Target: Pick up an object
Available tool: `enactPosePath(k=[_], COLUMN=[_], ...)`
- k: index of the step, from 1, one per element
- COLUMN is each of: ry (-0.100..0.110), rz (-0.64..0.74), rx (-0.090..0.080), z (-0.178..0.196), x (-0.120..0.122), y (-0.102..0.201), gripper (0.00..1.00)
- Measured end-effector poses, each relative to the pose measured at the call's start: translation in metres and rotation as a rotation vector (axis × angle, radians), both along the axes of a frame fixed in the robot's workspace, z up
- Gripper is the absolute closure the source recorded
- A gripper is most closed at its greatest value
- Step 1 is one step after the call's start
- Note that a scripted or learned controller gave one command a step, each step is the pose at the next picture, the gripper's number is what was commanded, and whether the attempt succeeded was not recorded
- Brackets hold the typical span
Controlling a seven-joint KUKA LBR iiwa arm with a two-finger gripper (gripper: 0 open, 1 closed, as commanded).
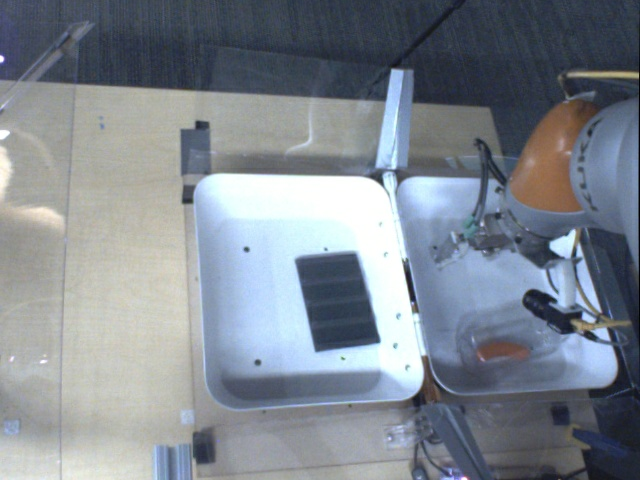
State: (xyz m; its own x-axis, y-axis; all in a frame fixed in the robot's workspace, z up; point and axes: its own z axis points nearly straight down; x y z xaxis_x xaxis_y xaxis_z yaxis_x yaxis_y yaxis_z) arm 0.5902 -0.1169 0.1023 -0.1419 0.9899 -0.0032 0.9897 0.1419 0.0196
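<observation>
Nearest the lens, at six o'clock in the right white bin [600,373], lies a small orange-red oblong object [502,350] under a clear plastic piece [500,336]. At twelve o'clock from it hangs the gripper [455,246]; its jaw state cannot be told. A dark ribbed rectangular pad [337,300] sits mid left white bin [230,268]. No legible writing.

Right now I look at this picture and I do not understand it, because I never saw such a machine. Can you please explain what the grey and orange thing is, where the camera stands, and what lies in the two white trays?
The grey and orange thing is a robot arm reaching in from the right. One camera looks down from above at a slant. On the wooden bench stand two shallow white trays. The left tray holds a flat dark ribbed pad. The right tray holds a small orange piece that seems to sit under something clear. The arm's hand hangs over the right tray, away from the orange piece. I see nothing in it.
</observation>
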Motion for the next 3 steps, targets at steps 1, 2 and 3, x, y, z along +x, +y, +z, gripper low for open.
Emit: enactPosePath(k=[1,2,3], ry=[0.011,0.014,0.009], rz=[-0.018,0.001,0.324], rx=[0.0,-0.001,-0.005], z=[-0.015,0.033,-0.013], x=[0.067,-0.005,-0.004], y=[0.012,-0.039,-0.038], gripper=[0.0,0.0,0.0])
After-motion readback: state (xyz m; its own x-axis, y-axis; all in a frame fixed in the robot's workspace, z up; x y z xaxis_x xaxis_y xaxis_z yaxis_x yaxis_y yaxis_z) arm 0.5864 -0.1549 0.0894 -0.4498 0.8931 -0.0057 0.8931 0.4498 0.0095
